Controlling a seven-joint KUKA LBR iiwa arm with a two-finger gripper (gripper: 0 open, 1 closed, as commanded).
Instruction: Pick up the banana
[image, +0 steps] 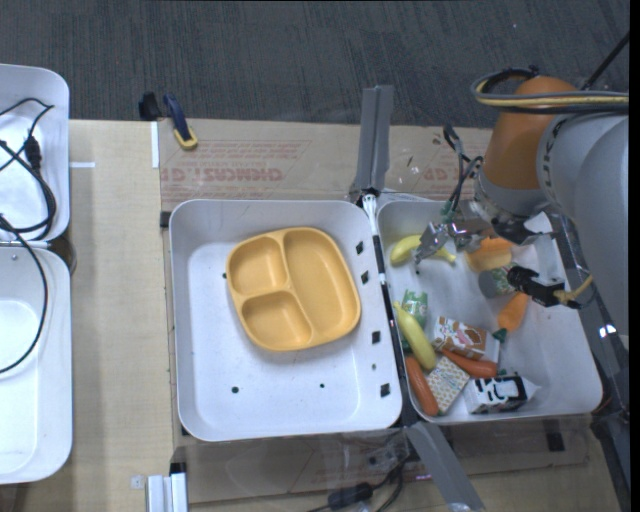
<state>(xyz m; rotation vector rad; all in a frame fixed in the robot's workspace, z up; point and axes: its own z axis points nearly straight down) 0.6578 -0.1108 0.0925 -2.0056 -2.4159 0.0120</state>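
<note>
The grey arm (585, 170) with its orange band is reached in from the right over the far part of the right bin (560, 395). In the left bin (200, 400) a yellow three-compartment plate (293, 288) is seen. The gripper (437, 243) is lowered at the far left of the right bin, just beside one banana (404, 249); whether its fingers are spread or pressed together cannot be told. A second banana (415, 337) is laid nearer, along the bin's left wall, beside a carrot (421, 386) and small cartons (497, 392).
</note>
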